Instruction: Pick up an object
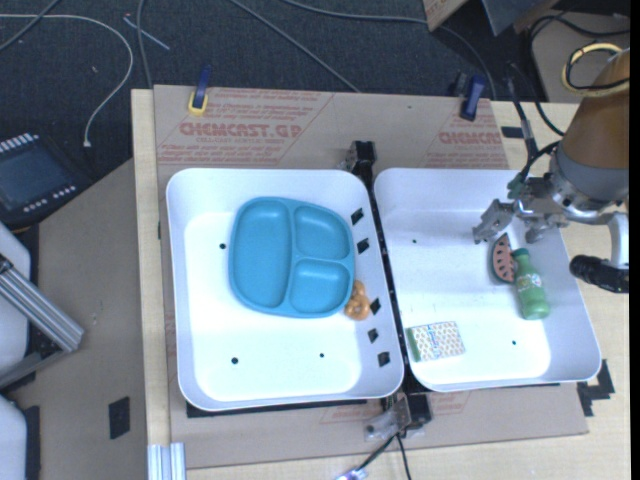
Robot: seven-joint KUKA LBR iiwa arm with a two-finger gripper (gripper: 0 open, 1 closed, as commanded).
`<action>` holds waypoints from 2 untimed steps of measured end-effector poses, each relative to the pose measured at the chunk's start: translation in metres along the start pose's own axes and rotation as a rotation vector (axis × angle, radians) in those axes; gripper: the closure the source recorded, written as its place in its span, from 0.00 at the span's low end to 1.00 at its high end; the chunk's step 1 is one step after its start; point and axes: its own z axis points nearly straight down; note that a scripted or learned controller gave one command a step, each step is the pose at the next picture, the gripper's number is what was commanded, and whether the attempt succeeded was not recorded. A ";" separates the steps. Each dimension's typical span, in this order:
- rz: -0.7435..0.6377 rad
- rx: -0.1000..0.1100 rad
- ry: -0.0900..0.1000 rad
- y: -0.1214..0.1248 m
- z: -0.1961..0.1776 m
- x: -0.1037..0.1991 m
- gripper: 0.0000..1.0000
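Looking down from the camera view, I've got the gripper [514, 219] hanging over the right bin [440, 258], fingers spread apart with nothing between them. Just below it lie a green bottle [530, 287] and a brownish slice-shaped piece [501, 259], side by side. A patterned packet [436, 341] sits near the front rim. Over in the left bin [200, 268], a blue divided plate [291, 256] with a small orange object [358, 302] at its corner.
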 end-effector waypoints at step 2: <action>-0.001 -0.008 -0.001 0.006 0.043 -0.007 1.00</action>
